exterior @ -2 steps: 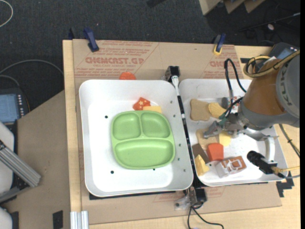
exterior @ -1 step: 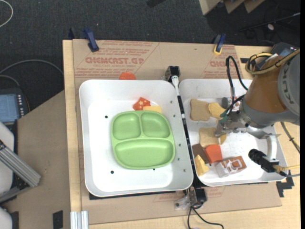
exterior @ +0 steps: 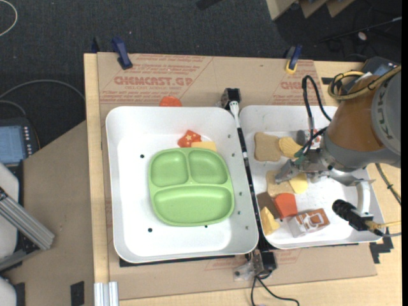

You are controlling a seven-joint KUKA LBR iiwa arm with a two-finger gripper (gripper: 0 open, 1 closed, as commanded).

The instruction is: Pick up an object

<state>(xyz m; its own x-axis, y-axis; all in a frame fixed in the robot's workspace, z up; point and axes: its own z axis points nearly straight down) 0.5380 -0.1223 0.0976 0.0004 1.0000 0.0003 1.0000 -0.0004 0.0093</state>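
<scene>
Along the near edge of the right bin (exterior: 335,236) lie a small printed box (exterior: 311,220) and a yellow wedge (exterior: 269,221), with an orange block (exterior: 285,204) just behind them. Past these, mid-bin, a yellow piece (exterior: 298,185) and a pale tan piece (exterior: 276,189) lie close together. The end effector (exterior: 298,169) hangs low just over them. Whether it is spread or pressed together I cannot tell, and I see nothing held in it. Toward the far edge rest a tan slab (exterior: 266,146) and a yellow chip (exterior: 289,146). The yellow piece looks the likeliest thing to take. The risk, as I judge it, is crowding: closing here could catch two pieces at once, or nudge the yellow one aside so it slips free. A descent slightly off centre could strike the orange block instead.
</scene>
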